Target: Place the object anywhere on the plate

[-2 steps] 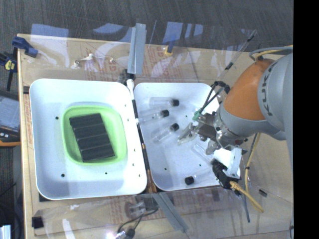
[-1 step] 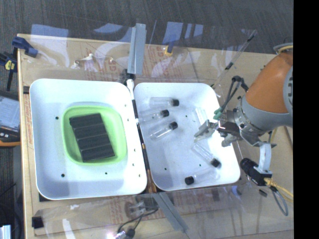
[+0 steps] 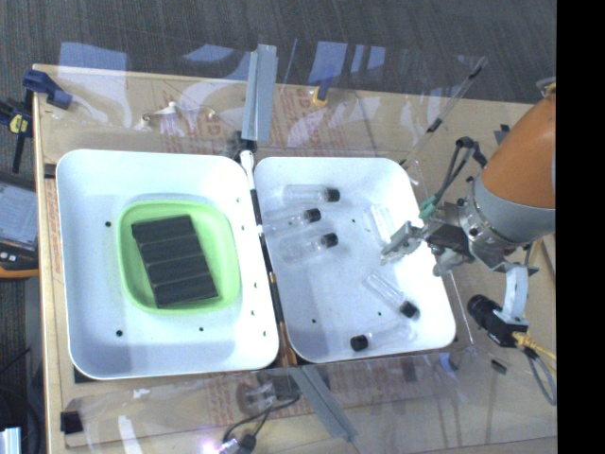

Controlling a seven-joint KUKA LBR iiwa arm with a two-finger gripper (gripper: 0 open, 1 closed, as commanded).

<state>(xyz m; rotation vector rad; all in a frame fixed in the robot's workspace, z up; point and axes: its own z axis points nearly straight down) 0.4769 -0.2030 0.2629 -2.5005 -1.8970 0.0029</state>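
Wooden bench [image 3: 378,121] | square green plate [image 3: 177,253], ribbed black block [image 3: 174,260] | clear vials [image 3: 312,218]

Left bin [image 3: 85,253] holds green plate [image 3: 132,244] bearing dark ridged block [image 3: 173,260]; right bin [image 3: 321,334] holds scattered clear black-capped vials [image 3: 317,244]; gripper [image 3: 402,242] over right bin's right edge.

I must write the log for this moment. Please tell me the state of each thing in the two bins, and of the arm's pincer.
Square green plastic plate: flat in the left white bin, carrying a dark ribbed rectangular block.
Clear plastic vials with black caps: several lying on their sides, scattered in the right white bin.
Pincer: over the right bin's right side; what it grips is unclear.
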